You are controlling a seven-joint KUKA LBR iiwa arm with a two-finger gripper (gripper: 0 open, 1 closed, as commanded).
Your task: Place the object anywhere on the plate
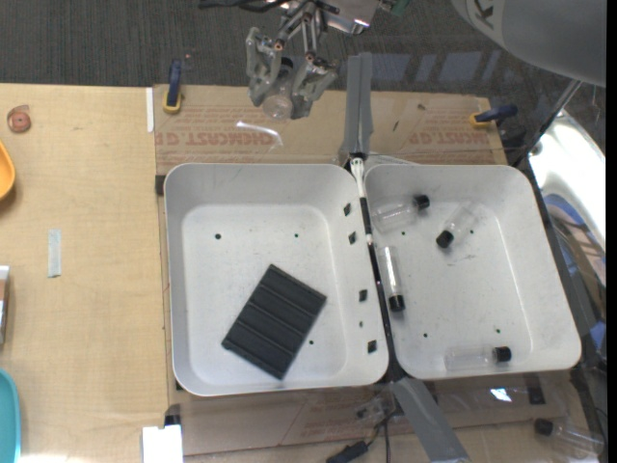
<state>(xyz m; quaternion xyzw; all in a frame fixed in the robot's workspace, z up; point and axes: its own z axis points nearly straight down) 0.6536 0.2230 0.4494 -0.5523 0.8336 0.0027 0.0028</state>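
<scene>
camera view | jaws at 12 o'clock, grasping a clear, hard-to-make-out plastic vial | flat black ribbed rectangular plate tilted in left white bin

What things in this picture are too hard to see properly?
- Gripper, camera view: blurry, so whether its fingers grip the clear thing by them cannot be told.
- Clear vials with black caps in the right bin: see-through against white, so their outlines and count are unclear.
- Black plate in the left bin: its ridges are too small to count.
- Orange thing: cut off by the left edge.
</scene>
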